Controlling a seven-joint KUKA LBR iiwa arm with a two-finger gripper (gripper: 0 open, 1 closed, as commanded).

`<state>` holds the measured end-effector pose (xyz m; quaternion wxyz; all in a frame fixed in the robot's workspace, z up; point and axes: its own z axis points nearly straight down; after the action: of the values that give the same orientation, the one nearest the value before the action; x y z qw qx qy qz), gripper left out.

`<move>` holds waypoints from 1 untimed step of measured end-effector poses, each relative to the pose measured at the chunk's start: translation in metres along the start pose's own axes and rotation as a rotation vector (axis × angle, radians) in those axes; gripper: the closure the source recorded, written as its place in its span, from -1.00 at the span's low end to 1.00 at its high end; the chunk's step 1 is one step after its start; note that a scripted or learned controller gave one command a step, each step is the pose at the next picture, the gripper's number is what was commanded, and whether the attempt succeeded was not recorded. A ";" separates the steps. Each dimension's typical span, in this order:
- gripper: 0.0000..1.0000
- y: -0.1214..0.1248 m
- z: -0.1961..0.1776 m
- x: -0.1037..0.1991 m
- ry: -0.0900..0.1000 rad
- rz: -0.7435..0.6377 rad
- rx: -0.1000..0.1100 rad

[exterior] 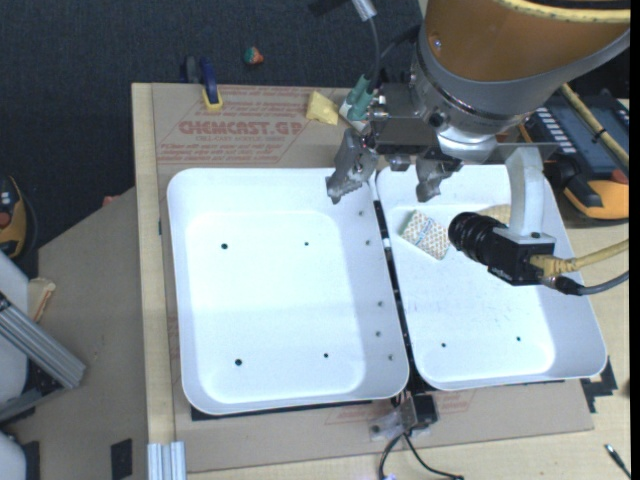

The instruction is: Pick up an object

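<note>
A small white pad with a speckled pattern (425, 234) lies in the right bin (500, 338), near its far left corner. My gripper (387, 186) hangs over the far end of the divider between the two bins, above and just behind the pad. Its fingers (342, 182) stand wide apart, open, with nothing between them. A tan thing (493, 213) peeks out at the far side of the right bin, mostly hidden by the robot's own parts. The left bin (270, 298) shows only its white floor.
The bins rest on a brown board (240, 128) with red lettering. A blue and yellow clamp (208, 84) and a yellow scrap (322, 108) sit at its far edge. A small coloured bit (254, 56) lies on the dark floor beyond. A metal rail (35, 343) stands at the left.
</note>
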<state>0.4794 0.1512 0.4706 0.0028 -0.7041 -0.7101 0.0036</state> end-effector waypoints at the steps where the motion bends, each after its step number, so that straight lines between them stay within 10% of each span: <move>1: -1.00 0.028 0.122 0.048 -0.003 0.005 0.006</move>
<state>0.5057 0.1988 0.3484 0.0037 -0.7057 -0.7085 0.0068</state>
